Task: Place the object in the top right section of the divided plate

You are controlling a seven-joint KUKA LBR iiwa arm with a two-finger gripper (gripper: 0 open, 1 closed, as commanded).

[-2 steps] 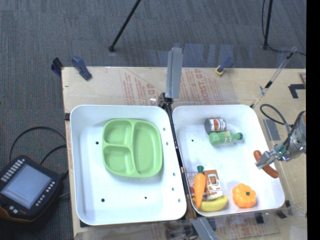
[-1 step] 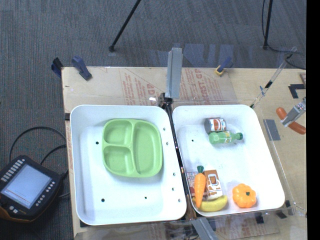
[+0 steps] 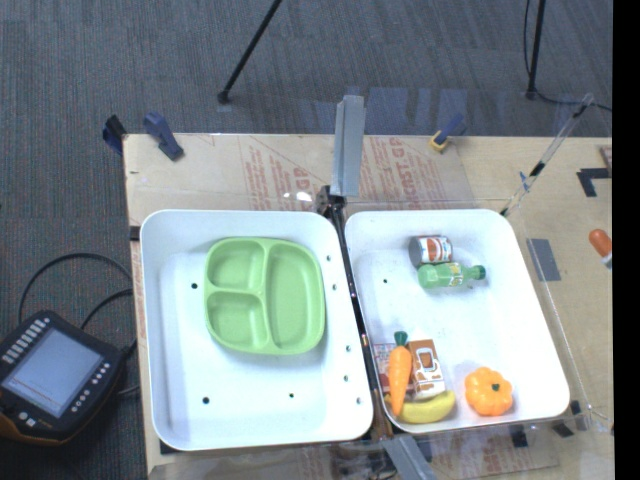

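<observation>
Starting at the near edge of the right bin (image 3: 505,323): a banana (image 3: 425,409) lies along the front wall, w/ a carrot (image 3: 398,376) standing over its left end and a small printed carton (image 3: 427,361) just beside the carrot, touching it. A small orange pumpkin (image 3: 488,391) sits near the banana's right tip, in the bin's near right corner. Further back in the same bin, well apart from that group, a green bottle (image 3: 450,275) lies on its side, cap to the right; a tin can (image 3: 431,249), also on its side, lies just behind it, touching or nearly so.

Left bin (image 3: 165,368): a light-green divided plate (image 3: 265,295) rests flat toward the far half, w/ one long section on its right and two smaller ones on its left. Which item is the task's object cannot be told; all candidates lie in the right bin, apart from the plate.

Off-bench, near left: a teach pendant (image 3: 55,373) on the carpet. Far side: cardboard-covered bench (image 3: 250,173), a grey upright post (image 3: 349,148) between the bins, a blue clamp (image 3: 163,136), and tripod legs (image 3: 255,38) beyond. Gripper state: cannot tell.
</observation>
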